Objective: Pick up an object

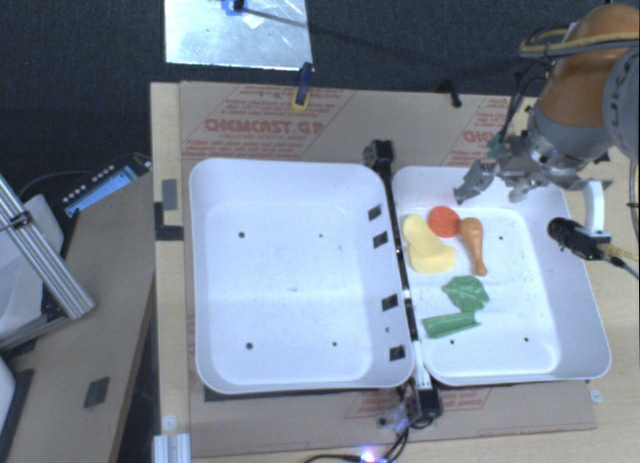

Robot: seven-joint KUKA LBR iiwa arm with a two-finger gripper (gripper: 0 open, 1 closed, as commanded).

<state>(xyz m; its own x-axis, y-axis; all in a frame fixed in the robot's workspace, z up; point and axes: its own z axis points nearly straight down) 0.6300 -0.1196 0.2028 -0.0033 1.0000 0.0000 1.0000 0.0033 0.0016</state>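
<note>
4 small toys sit clustered in the right bin, right of the frame's centre, and any of them would satisfy my task: a red ball, a yellow piece touching it from below left, an orange drumstick shape just right of the ball, and a green leafy piece lower down, apart from the other 3. They look like light plastic play food, small and smooth, with the drumstick lying at a slant and the green piece stretched out along the bin floor. Nothing has been picked yet, as I judge it; all 4 rest on the white floor. The gripper hangs above the upper edge of that bin, at the upper right of the frame, up and right of the red ball, and I see nothing between its fingers; whether they are spread or closed I cannot tell from this angle. Left to do: descend, close on 1 item, lift. The left bin fills the frame's middle.
</note>
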